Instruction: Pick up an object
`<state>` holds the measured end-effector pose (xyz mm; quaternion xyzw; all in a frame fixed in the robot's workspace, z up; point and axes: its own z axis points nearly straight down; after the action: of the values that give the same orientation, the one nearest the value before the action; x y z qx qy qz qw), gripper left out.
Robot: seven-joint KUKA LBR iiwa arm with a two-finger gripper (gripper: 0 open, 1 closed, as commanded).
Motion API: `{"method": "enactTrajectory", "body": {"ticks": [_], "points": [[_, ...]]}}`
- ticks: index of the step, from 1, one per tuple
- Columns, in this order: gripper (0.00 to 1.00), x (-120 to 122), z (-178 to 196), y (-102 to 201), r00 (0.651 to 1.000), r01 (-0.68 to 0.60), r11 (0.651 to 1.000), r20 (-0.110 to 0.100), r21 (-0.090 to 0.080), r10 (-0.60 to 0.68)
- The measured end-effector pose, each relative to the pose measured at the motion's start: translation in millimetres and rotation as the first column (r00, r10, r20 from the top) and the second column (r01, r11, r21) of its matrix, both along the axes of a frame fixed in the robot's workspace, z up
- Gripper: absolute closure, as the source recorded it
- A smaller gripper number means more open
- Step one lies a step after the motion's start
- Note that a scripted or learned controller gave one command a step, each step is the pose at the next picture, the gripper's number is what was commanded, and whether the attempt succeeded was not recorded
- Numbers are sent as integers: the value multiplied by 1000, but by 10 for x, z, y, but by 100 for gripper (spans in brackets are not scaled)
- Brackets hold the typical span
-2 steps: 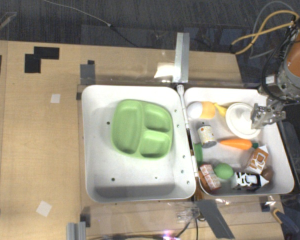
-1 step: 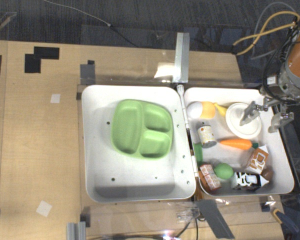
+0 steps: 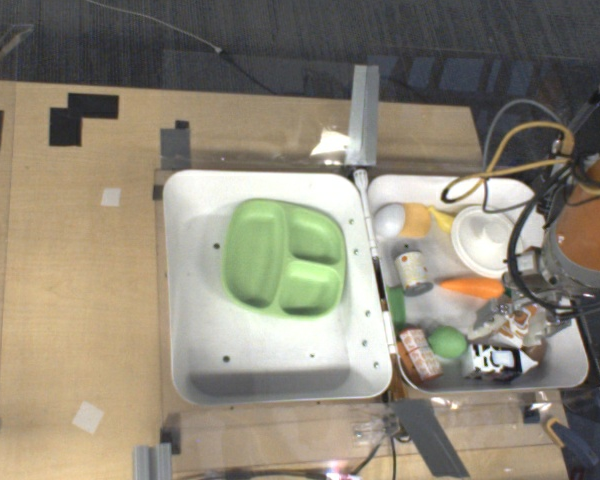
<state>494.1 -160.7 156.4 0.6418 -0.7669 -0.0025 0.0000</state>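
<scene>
Wooden bench [image 3: 70,308] with dark carpet behind it, and two white bins sitting side by side on it. You've got the gripper [image 3: 513,320] down in the right bin [image 3: 576,368], toward its near-right corner, hanging over a little clump of stuff. Right under it there's a brownish item [image 3: 528,326], and just nearer than that a black and white packet [image 3: 495,360]. Honestly you can't tell how the jaws stand from this angle, the wrist and cables cover them, and nothing clearly sits between the fingers.

Moving outward in that same bin: an orange carrot [image 3: 470,288] lies just to the left of the gripper, pointing left. A green ball [image 3: 446,344] sits near the front edge, with a reddish-brown wrapped snack [image 3: 419,354] touching its left side. A small can [image 3: 413,270] lies by the left wall, and farther back there's a white egg-like ball [image 3: 389,219] beside a yellow-orange piece [image 3: 417,219]. A white bowl [image 3: 483,238] sits in the far right part, just behind the carrot.

Over in the left bin [image 3: 195,368] there's just a green divided plate [image 3: 284,257], upside up, roughly in the middle.
</scene>
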Motion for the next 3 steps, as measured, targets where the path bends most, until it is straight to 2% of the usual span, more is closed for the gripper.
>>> {"method": "enactTrajectory", "body": {"ticks": [1, 2, 3], "points": [[0, 327, -418, -310, 999, 12, 1000, 36, -17, -12], [0, 367, -468, -77, 996, -76, 996, 41, -38, 78], [0, 253, -456, -41, 997, -44, 998, 66, -35, 46]]}}
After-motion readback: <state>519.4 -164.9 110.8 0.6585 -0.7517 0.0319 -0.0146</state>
